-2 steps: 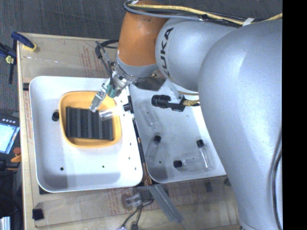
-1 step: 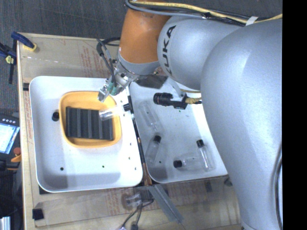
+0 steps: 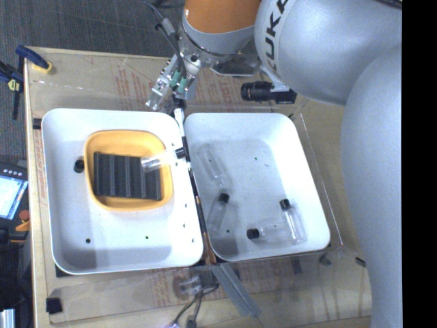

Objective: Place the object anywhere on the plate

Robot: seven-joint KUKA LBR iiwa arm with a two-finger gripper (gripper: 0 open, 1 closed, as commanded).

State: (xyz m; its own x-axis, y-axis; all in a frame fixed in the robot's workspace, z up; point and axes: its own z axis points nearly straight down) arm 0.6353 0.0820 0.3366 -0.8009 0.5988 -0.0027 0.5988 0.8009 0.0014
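Yellow plate [image 3: 102, 142] in the left bin [image 3: 102, 244], with a dark ribbed block [image 3: 123, 176] lying on it. Clear vial [image 3: 158, 161] resting on its side across the plate's right rim, open end on the block, black cap toward the bin wall. Four more capped vials [image 3: 292, 221] scattered in the right bin [image 3: 300, 156]. Gripper [image 3: 167, 87] up beyond the bins' far edge, well apart from the vial, under the orange band of the arm [image 3: 321, 39]. Cannot tell how wide it stands; nothing seen in its grasp.
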